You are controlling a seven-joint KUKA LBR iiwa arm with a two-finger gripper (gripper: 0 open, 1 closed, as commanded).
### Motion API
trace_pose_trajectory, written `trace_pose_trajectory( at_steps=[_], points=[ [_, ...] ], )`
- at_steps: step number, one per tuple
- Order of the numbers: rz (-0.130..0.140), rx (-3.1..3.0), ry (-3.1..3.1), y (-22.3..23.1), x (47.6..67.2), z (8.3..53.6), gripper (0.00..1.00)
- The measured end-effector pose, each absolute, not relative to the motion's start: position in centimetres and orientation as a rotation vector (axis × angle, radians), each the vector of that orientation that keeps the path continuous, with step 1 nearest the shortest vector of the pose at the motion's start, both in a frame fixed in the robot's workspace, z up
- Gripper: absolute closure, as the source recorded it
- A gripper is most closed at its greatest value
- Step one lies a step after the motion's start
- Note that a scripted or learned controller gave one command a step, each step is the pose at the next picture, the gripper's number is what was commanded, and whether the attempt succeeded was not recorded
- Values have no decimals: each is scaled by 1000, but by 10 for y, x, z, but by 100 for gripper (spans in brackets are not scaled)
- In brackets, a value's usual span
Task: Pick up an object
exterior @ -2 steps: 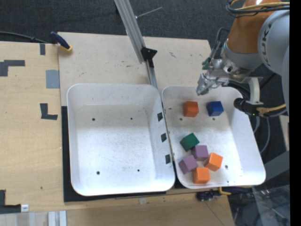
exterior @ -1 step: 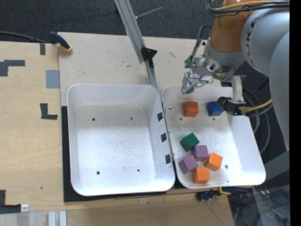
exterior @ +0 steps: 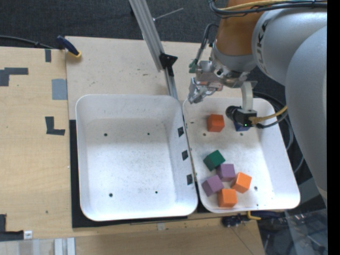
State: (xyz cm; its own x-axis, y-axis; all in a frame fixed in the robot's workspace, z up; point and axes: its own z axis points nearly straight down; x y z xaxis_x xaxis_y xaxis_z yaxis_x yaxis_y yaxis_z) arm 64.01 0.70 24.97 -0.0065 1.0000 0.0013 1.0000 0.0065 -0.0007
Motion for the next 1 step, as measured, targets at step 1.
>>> trace_pose_trajectory(
  at_steps=[1],
  points=[
    [1, -2212, -2227, 61, 631, 247, 100]
  ],
)
